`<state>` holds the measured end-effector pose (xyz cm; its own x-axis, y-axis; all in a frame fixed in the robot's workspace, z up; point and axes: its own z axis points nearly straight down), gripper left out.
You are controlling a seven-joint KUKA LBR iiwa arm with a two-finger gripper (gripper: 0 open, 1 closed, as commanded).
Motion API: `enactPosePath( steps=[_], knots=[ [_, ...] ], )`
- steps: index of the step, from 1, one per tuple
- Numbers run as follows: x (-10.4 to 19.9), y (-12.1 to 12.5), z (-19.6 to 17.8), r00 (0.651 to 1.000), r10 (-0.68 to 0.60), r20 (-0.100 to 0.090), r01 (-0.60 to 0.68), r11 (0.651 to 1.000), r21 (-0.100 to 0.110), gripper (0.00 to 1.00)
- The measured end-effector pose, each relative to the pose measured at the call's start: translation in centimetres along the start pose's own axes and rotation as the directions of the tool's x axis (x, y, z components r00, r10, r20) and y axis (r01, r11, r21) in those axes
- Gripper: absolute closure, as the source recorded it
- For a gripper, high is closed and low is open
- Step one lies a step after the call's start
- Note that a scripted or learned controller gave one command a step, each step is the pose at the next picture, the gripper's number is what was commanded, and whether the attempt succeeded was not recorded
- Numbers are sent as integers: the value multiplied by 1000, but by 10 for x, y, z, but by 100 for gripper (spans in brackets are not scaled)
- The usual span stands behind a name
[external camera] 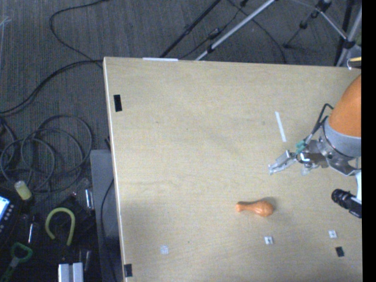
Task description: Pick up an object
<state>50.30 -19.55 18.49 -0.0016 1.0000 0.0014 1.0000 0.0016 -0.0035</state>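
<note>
A pale wooden worktop point(194, 128) fills most of the view, set on dark grey carpet point(53, 34) strewn with black cables point(47, 151) at the left and crossed by tripod legs point(247, 16) along the top.

The end effector point(277, 166) comes in from the right edge, at about mid-height of the worktop, its thin metallic tips pointing left and slightly down. Whether those tips stand apart or together cannot be told at this size; nothing shows between them. Behind it sits the grey wrist, and above that the orange band point(346, 113) of the arm, cut by the frame edge.

Just above the end effector, a short white stick point(281, 126) lies on the worktop, tilted a little from upright in the view. Below and to the left of the end effector, apart from it, lies the orange object point(257, 207), a small pear-shaped thing with a bulbous right end and a narrow neck pointing left; it rests flat on the bare wood, touching nothing else.

Farther out, small white squares point(268, 239) and a dark one point(339, 251) dot the worktop near the lower right. A black marker point(118, 103) sits near the left edge of the worktop, toward the top.
</note>
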Motion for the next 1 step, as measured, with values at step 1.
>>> enactPosePath(
  steps=[1],
  knots=[
    [-25,77,86,991,131,1,-131,991,0,0]
  ],
)
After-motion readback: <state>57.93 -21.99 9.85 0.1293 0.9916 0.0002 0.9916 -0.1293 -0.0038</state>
